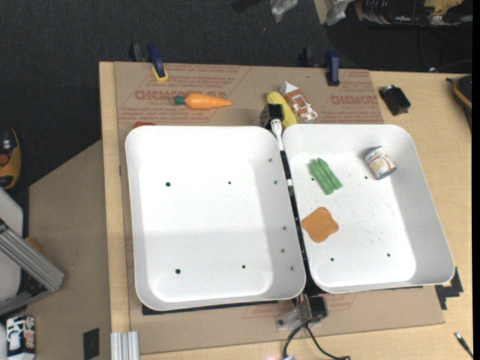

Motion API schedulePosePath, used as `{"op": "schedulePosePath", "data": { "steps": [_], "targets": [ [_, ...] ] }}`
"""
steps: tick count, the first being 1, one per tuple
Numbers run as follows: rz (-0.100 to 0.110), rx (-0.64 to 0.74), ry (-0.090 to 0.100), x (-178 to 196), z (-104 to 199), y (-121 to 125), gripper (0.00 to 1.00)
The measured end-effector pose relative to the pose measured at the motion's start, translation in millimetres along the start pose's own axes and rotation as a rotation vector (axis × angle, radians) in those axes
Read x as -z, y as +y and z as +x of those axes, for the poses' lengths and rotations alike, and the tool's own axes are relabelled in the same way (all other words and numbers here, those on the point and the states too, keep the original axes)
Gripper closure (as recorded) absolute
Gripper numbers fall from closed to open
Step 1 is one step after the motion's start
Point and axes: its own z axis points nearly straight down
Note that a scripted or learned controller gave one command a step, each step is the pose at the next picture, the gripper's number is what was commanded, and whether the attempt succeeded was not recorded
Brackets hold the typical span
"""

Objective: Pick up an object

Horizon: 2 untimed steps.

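We cannot tell the gripper's state. Right bin (420, 223) holds a green piece (325, 175), a small can (379, 162) near the far wall, and an orange-brown flat piece (320, 224) near the seam. Left bin (142, 223) adjoins it. A carrot (202, 102) lies behind the bins.

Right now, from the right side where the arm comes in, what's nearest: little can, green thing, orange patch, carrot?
1. Little can, upper right of the right bin.
2. Green thing and orange patch, same bin's left part: too close to call.
3. Carrot, above the left bin.
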Motion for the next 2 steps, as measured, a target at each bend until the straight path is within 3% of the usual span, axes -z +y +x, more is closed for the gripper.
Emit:
{"op": "schedulePosePath", "data": {
  "steps": [1, 2],
  "targets": [
    [-0.006, 0.001, 0.0, 11.3, 0.7, 0.4, 1.0],
    [-0.005, 0.001, 0.0, 10.7, 0.7, 0.4, 0.0]
  ]
}}
